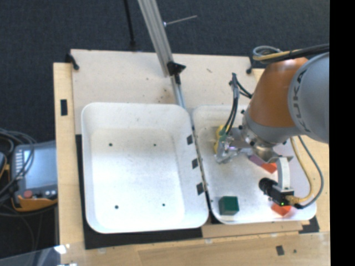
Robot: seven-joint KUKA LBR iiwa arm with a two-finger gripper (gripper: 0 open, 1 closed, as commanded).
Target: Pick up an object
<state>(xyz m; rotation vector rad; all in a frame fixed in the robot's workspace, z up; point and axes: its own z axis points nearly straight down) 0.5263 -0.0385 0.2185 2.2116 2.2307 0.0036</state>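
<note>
Presently: gripper (223, 151) low in right bin (213, 117), beside a yellow-green item (222, 131); grip state indiscernible. Green block (228, 205) lies apart, toward the bin's near edge, square, no long axis.

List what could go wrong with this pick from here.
The end effector sits low in the right bin, near its left wall, so it may scrape the wall. The arm hides the orange pieces, so a grasp there is hard to check. The green block lies well away from it.
</note>
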